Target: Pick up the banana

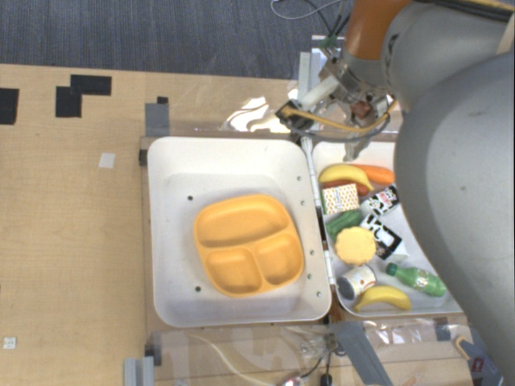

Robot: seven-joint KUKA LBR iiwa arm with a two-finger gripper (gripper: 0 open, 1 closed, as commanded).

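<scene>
Two yellow bananas lie in the right bin (pixel 322 240). One banana (pixel 346 174) curves along the bin's far end, beside an orange carrot (pixel 378 173). The other banana (pixel 384 297) rests at the near end, next to a small can (pixel 356 280). My gripper (pixel 355 139) hangs at the far edge of the right bin, just above and behind the far banana, with nothing visibly in it. The big grey arm covers the right side of that bin.
The right bin also holds a patterned box (pixel 339 197), a green cucumber (pixel 344 219), a round yellow object (pixel 355 245), a green bottle (pixel 414 278) and black-and-white packets (pixel 383 203). An orange divided plate (pixel 249 244) lies in the left bin (pixel 173 215).
</scene>
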